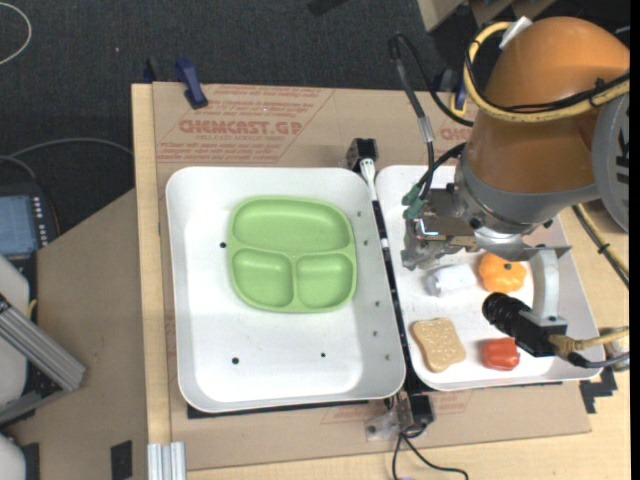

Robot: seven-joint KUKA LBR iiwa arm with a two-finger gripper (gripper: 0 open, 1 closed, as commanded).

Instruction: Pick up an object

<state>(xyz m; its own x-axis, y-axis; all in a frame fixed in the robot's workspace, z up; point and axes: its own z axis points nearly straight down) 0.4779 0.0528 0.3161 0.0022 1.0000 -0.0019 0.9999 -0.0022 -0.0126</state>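
Observation:
My gripper (432,256) hangs low over the far left part of the right bin (400,183), under the big orange band of the arm. Just below and to its right lies a small pale grey object (452,280), close to the gripper; whether they touch is unclear. An orange fruit-like toy (501,273) sits to the right of that, partly under the wrist. A tan slice of toast (439,343) lies at the bin's near edge. A small red object (501,354) rests to the right of the toast.
The left bin (200,338) holds a green divided plate (292,253) in its far half. A black-edged divider (385,268) runs between the two bins. Cables trail behind the right bin, and the arm covers that bin's far right.

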